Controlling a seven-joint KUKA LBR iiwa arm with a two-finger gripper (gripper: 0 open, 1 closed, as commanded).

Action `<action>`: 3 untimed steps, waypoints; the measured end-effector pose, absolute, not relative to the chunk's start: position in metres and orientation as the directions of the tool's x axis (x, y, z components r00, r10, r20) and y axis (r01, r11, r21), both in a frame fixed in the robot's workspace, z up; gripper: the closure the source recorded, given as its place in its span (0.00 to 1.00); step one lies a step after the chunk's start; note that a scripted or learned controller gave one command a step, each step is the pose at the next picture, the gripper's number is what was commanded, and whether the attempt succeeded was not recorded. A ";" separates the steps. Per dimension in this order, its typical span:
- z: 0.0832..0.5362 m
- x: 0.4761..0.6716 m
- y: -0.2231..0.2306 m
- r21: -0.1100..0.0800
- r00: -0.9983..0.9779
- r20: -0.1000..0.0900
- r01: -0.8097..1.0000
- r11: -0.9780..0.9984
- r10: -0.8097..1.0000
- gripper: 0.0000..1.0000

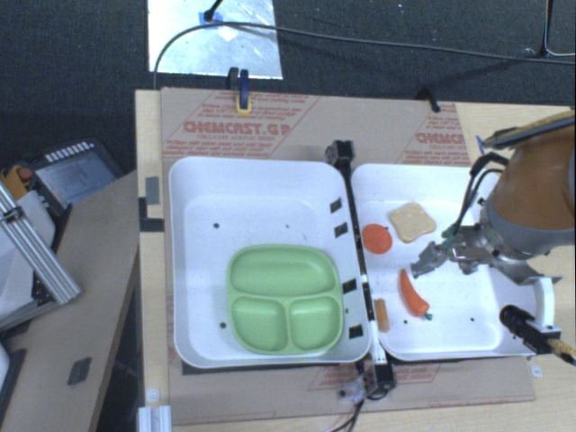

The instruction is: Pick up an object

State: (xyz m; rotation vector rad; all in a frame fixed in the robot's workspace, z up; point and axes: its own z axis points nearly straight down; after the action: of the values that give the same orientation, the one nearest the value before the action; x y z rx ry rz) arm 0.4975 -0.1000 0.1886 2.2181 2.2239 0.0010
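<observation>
In the right bin lie a round red tomato slice, a tan slice of bread, a red chili pepper with a green stem and a small brown stick-shaped piece by the bin's left wall. My gripper hangs over the middle of this bin. It is just below the bread, right of the tomato slice and a little above the pepper's upper end. Nothing is visibly held in it.
The left bin holds a green three-compartment plate. A black divider with clips runs between the two bins. The grey arm with its orange band enters from the right, over the right bin's far side.
</observation>
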 end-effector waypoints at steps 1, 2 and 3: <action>0.135 0.505 -0.093 -0.004 -0.002 0.002 1.000 0.002 1.000 0.00; 0.084 0.505 -0.092 -0.001 -0.001 0.001 1.000 0.001 1.000 0.00; 0.095 0.506 -0.093 0.003 -0.002 0.000 1.000 0.002 1.000 1.00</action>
State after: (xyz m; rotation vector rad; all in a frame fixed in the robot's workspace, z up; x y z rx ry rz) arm 0.5059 -0.0926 0.0954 2.2182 2.2217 0.0031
